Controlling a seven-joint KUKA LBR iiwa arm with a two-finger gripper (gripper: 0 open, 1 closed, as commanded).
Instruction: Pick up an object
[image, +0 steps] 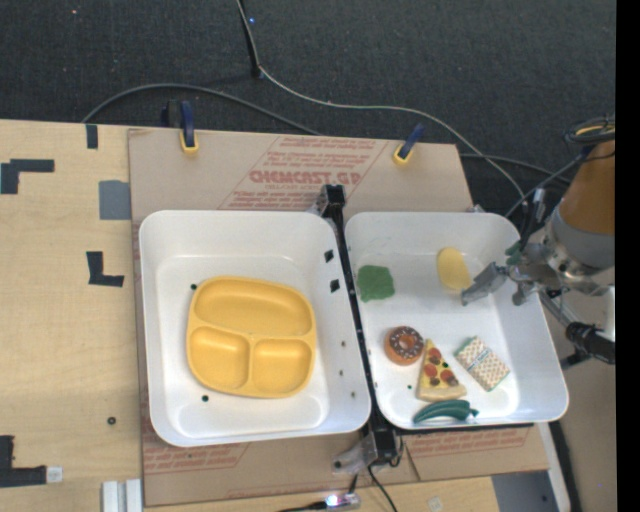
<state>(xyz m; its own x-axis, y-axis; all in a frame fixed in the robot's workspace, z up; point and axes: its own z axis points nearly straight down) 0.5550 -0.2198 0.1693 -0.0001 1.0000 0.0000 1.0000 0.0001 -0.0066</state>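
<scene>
While the grey two-finger gripper (497, 283) hangs open near the right white bin's (520, 395) far-right wall, a pale yellow rounded object (452, 267) lies just beside it.

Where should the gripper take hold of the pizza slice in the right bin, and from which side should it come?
Probably from straight above, fingers closing across the narrow upper half of the pizza slice. It lies flat, tip pointing to the far side, with the donut close on its left and the green piece at its crust.
</scene>
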